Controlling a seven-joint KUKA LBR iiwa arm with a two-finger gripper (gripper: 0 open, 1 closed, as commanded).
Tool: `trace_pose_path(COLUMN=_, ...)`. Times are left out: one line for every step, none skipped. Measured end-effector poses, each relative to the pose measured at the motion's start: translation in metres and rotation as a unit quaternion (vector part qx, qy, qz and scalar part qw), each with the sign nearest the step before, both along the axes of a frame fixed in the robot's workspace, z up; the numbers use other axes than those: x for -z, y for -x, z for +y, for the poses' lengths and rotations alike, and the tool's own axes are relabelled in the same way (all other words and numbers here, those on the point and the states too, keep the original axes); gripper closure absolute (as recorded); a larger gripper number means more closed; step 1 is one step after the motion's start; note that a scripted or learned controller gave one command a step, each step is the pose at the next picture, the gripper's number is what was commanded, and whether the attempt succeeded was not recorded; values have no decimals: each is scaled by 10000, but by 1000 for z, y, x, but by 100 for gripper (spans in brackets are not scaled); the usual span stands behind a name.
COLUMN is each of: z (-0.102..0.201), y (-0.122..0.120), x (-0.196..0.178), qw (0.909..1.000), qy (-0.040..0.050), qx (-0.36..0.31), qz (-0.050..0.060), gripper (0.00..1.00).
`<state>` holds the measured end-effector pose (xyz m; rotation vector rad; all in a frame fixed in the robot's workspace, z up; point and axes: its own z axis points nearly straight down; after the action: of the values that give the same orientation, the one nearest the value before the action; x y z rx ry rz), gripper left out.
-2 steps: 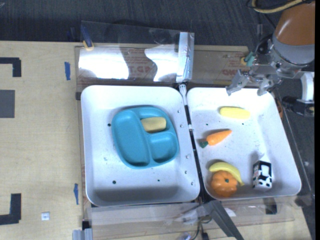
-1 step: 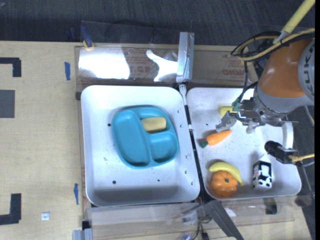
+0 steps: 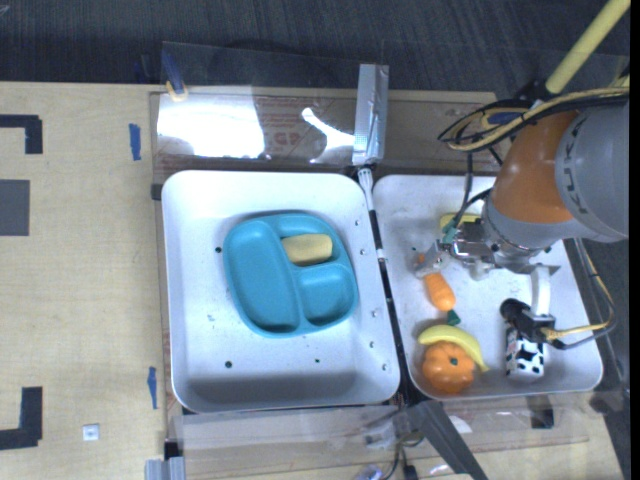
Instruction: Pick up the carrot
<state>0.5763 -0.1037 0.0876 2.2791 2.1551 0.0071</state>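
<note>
The carrot [image 3: 438, 291] is a small orange piece with a green end, lying in the middle of the right bin [image 3: 580, 368]. It points from upper left to lower right. The gripper [image 3: 436, 256] hangs just above the carrot's upper end, at the tip of the grey arm with its orange band [image 3: 530, 183], which reaches in from the right. I see nothing held in the gripper, and the carrot rests on the bin floor.
Near the right bin's front edge lie a yellow banana [image 3: 452, 339] and an orange round fruit [image 3: 447, 367]. A black-and-white cow-patterned toy [image 3: 524, 352] stands to their right. The left bin [image 3: 190, 298] holds a blue divided plate [image 3: 270, 288] with a yellow piece [image 3: 308, 249] on it.
</note>
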Motion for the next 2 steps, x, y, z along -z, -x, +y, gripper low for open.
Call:
trace_pose_path(z=-1, y=-1, x=-11, qw=10000, qy=3, qx=17, qz=-23, gripper=100)
trace_pose_path(z=57, y=51, x=-97, qw=9930, qy=-9, qx=1179, qz=19, gripper=100)
